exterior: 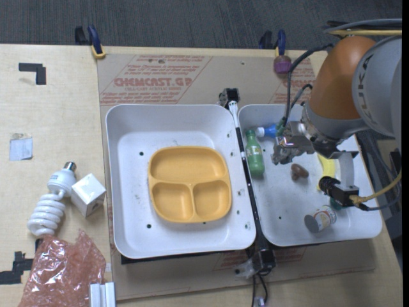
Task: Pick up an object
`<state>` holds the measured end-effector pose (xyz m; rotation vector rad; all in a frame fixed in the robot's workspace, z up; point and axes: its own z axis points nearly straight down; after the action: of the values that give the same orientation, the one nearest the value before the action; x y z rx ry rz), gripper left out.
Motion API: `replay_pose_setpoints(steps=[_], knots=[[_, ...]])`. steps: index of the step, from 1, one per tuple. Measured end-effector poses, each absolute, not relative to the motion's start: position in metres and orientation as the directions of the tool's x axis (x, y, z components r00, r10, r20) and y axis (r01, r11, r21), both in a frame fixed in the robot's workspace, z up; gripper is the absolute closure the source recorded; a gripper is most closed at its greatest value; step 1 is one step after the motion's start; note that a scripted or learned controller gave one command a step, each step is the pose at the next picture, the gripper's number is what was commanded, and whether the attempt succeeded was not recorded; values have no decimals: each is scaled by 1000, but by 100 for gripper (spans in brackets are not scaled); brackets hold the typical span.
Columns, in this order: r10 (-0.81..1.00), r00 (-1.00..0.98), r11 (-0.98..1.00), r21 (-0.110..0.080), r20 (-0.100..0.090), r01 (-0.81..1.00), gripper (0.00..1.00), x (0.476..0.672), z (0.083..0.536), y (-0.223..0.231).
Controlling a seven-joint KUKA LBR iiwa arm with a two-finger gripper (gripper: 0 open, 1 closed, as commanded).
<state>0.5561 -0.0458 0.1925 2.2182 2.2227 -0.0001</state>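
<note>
You've got two white bins: the left bin [121, 171] carries one yellow divided plate [190, 184], three compartments. The right bin [275, 226] has one green bottle [254, 153] along its left wall, one brown lump [299, 171] mid-bin, one small jar [321, 220] lying near the front, and one yellow item [328, 167], partly hidden by the arm. The gripper [285, 147] hangs between bottle and lump; you can't tell its grip state. The board behind reads "CHEMCAST GP". On the bench to the left lies one spiral bulb [51, 200].
</note>
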Motion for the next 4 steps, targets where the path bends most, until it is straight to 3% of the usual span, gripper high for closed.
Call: replay_pose_setpoints(steps=[1, 2, 3, 4], knots=[[1000, 0, 0, 0, -1, 1000, 0, 497, 192, -89], [1000, -1, 1, 0, -1, 1000, 0, 556, 92, -118], [1000, 2, -2, -1, 0, 1000, 0, 506, 92, -109], [1000, 3, -3, 1, -1, 1000, 100, 507, 102, -110]])
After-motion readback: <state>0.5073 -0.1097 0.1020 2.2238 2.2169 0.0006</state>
